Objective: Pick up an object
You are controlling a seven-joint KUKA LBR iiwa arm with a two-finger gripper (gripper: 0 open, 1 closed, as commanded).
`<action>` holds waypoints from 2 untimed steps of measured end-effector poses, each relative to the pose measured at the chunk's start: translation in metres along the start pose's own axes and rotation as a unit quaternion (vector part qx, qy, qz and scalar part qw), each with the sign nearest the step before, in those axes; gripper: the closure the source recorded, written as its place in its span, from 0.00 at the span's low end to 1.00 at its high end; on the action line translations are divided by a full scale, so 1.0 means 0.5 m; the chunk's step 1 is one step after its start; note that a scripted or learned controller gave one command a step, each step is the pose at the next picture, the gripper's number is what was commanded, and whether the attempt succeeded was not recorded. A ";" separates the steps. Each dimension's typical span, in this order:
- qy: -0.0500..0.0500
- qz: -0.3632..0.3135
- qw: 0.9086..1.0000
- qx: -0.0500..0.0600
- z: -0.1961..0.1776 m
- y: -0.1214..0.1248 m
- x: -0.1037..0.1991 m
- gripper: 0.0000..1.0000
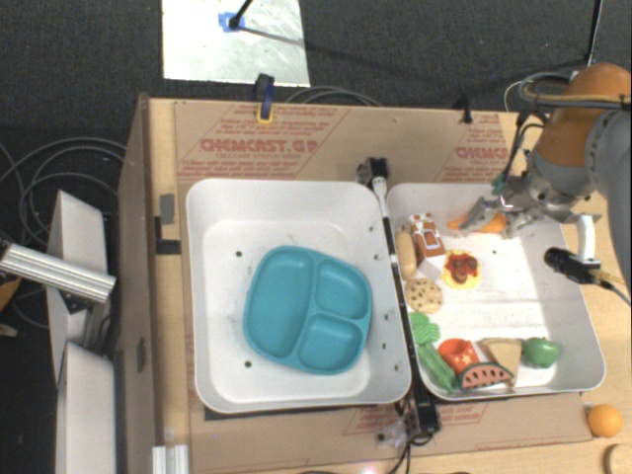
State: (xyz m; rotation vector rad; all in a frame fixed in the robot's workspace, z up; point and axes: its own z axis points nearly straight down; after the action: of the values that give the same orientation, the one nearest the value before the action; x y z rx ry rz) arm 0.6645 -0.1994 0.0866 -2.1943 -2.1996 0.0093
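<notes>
The jaws (506,212) hang low over the far end of the right bin (568,314), and two grey fingers (481,211) splay outward, released, with nothing between them. An orange piece of toy food (491,224) lies just beside and partly under them, against the bin's back wall; whether the fingers touch it cannot be told. Above them the grey arm (563,171) rises to the orange band (595,85) at the right edge of the view.

The other toy foods lie along the left and near sides of the same bin. A brown-and-white piece (427,237) sits close to the left wall, with a pale stick (405,250) alongside it. A yellow round with a red top (461,269) lies nearer the middle. A cookie (423,293) rests below these, then a green leafy piece (426,329). Along the near wall sit a red piece (456,353), a watermelon slice (486,374), a tan wedge (504,350) and a green round fruit (540,351).

The left bin (222,215) holds a blue divided plate (308,307). Both bins rest on a brown cardboard sheet (326,141) covering the tabletop. An orange ball (603,421) lies on the tabletop outside the right bin's near corner.
</notes>
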 end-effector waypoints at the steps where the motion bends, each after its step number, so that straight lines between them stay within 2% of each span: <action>1: 0.000 0.001 1.000 0.003 0.010 -0.001 -0.004 0.00; 2: -0.011 -0.001 1.000 -0.013 -0.038 0.006 0.053 0.00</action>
State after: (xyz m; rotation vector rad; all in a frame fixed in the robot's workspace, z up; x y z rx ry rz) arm 0.6682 -0.1732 0.1061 -2.2151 -2.2260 0.0036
